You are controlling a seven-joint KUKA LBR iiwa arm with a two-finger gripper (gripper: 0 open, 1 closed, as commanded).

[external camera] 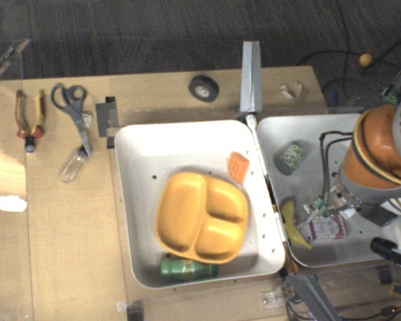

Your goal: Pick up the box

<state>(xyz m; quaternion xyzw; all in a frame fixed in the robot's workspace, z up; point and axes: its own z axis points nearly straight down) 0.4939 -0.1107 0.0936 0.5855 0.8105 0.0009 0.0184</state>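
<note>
Fingers (331,205) state unclear, over flat box (327,229), its long axis left-right.

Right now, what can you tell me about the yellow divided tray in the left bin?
The yellow tray looks like smooth moulded plastic, rounded at the corners and split into three compartments. It sits tilted in the left bin, filling much of its middle. Its lower edge overlaps a green can lying on its side, and a small orange piece lies at its upper right corner.
</note>
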